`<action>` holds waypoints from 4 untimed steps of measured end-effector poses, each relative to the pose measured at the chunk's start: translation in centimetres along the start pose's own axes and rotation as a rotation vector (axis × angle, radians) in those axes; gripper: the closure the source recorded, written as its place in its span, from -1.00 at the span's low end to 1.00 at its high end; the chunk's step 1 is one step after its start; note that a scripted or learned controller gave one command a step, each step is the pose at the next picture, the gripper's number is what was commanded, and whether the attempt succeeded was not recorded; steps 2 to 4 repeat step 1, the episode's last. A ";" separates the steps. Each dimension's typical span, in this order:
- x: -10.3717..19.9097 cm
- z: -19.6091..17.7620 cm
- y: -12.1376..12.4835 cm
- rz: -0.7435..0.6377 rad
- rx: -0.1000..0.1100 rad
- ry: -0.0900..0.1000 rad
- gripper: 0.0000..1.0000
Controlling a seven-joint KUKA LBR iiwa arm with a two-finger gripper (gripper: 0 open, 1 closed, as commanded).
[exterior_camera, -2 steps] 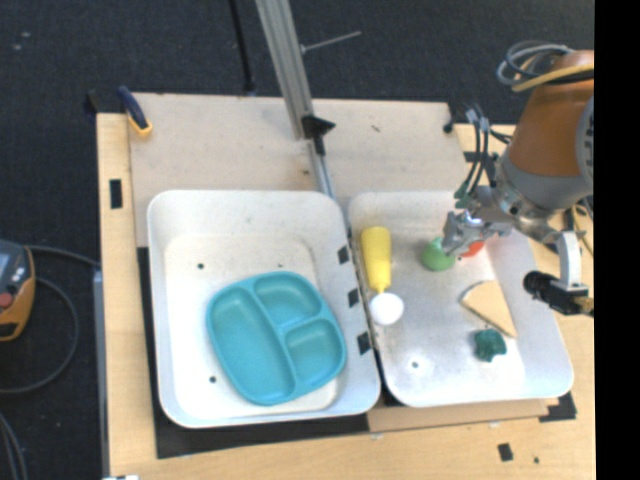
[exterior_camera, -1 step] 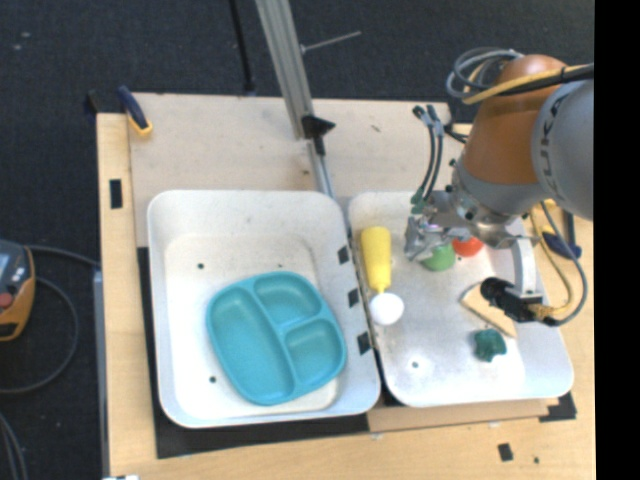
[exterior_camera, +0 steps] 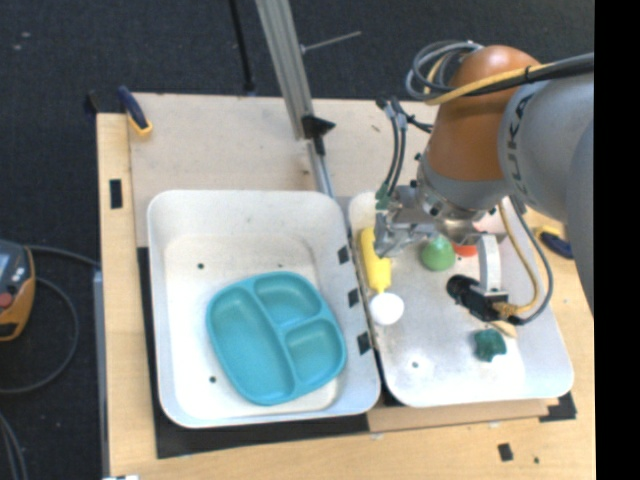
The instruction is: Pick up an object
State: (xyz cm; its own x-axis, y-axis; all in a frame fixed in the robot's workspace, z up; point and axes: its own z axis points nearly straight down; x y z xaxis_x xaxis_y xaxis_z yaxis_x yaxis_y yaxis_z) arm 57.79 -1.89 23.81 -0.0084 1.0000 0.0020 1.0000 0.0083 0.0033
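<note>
A pale wooden bench [exterior_camera: 220, 148] sits on dark carpet, seen from above at a slant. At its far left corner lies a small blue and yellow clamp [exterior_camera: 135, 113]. The left bin [exterior_camera: 240, 218], shallow and white, holds one thing: a teal divided plate [exterior_camera: 275, 336] with three compartments, lying flat toward the bin's near side. A grey aluminium rail [exterior_camera: 285, 53] slants down from the top of the view to the gap between the two bins. The right bin [exterior_camera: 440, 368] holds the loose things I could pick. Along its left wall lies a yellow object [exterior_camera: 375, 265], long and narrow, and a white ball [exterior_camera: 386, 309] touches its near end. My gripper [exterior_camera: 395, 233] hangs low over the far end of the yellow object; I cannot tell whether it is open or closed, nor whether it holds anything. Just to the right sits a green ball [exterior_camera: 436, 255], with a small red thing [exterior_camera: 466, 250] beside it, mostly hidden. Nearer the front right lies a dark green piece [exterior_camera: 489, 344]. My grey arm [exterior_camera: 480, 118], with its orange band, reaches in from the right.
</note>
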 end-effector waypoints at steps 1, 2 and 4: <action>6.4 -0.2 -0.2 -0.001 0.001 0.000 1.00; 6.4 -0.2 -0.2 -0.001 0.001 0.000 1.00; 6.4 -0.2 -0.2 -0.001 0.001 0.000 1.00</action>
